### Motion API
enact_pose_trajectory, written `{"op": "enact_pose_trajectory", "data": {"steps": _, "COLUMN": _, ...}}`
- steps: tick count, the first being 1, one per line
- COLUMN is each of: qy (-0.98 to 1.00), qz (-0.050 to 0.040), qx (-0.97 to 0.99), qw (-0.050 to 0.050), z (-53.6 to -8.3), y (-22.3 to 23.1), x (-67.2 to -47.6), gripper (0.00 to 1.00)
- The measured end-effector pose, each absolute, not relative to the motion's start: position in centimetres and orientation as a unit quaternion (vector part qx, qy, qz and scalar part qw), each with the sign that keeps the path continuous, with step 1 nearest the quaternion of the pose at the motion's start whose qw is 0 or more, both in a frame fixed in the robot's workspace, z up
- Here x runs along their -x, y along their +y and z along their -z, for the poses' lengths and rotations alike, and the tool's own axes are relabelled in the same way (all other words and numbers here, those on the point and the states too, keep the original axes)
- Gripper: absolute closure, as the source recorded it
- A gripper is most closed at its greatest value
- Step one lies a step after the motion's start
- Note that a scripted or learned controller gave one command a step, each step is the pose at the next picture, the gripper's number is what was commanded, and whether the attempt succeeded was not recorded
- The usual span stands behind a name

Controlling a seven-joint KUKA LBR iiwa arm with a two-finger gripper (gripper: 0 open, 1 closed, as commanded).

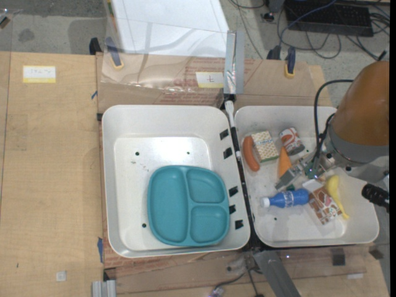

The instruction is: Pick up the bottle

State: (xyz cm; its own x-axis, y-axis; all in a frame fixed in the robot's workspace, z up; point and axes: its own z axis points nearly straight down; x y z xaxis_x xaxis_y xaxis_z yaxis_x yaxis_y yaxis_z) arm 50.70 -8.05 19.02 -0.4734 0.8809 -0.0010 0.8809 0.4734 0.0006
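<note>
A blue bottle [286, 198] with a white cap lies on its side in the right bin [365, 231], cap pointing left. My gripper [297, 173] hangs just above and behind the bottle, at the end of the grey arm with the orange band that comes in from the right. Its fingers [286, 179] look open with nothing between them, and the bottle rests on the bin floor apart from them.
Around the bottle lie a red sausage [250, 153], a small box [265, 146], a can [291, 141], an orange carrot [283, 161], a yellow banana [336, 193] and a snack packet [323, 204]. A teal divided plate [187, 206] sits in the left bin [114, 166].
</note>
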Motion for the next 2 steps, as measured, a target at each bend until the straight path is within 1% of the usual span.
{"op": "enact_pose_trajectory", "data": {"steps": 1, "qy": 0.855, "qz": -0.0005, "qx": -0.519, "qw": 0.001, "z": -9.1, "y": -6.6, "x": -48.3, "gripper": 0.0}}
{"op": "enact_pose_trajectory", "data": {"steps": 2, "qy": 0.853, "qz": -0.0012, "qx": -0.522, "qw": 0.003, "z": -10.2, "y": -6.9, "x": -48.4, "gripper": 1.0}}
